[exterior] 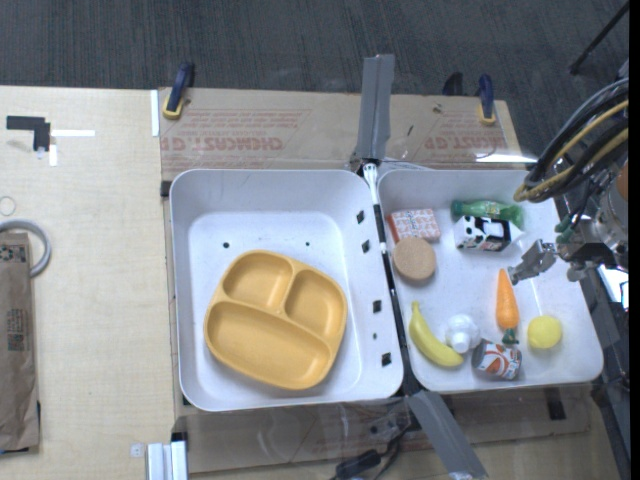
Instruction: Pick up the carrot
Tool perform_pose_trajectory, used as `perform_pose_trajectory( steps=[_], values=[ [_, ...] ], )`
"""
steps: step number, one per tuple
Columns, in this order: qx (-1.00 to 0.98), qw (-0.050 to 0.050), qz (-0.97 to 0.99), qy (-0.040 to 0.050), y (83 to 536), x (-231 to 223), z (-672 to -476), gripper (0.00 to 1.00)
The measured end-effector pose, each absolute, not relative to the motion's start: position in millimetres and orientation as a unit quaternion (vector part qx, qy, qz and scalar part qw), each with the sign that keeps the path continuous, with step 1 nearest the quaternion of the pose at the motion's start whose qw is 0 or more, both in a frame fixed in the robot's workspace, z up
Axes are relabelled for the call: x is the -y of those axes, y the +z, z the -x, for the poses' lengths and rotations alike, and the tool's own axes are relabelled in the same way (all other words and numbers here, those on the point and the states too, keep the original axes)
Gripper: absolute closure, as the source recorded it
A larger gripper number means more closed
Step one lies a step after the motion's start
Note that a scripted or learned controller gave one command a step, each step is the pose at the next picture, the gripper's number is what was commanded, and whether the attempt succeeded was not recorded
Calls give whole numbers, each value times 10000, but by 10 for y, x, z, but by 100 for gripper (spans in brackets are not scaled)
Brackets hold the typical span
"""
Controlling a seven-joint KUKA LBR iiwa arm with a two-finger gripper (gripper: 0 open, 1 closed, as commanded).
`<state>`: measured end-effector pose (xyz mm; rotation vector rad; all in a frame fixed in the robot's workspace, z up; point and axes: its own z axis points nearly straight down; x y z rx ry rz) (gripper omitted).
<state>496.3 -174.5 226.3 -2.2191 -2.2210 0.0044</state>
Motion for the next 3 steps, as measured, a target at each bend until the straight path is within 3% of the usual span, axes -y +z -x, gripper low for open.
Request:
perform_pose_trajectory(
  steps=[1,2,3],
  values=[
    [6574,39,7535,3,961,2053,-4854,0],
    [6561,30,7547,13,1047,2067,-4852,100],
    [6350,5,7725,15,2035,1590,-5068,100]
  ],
)
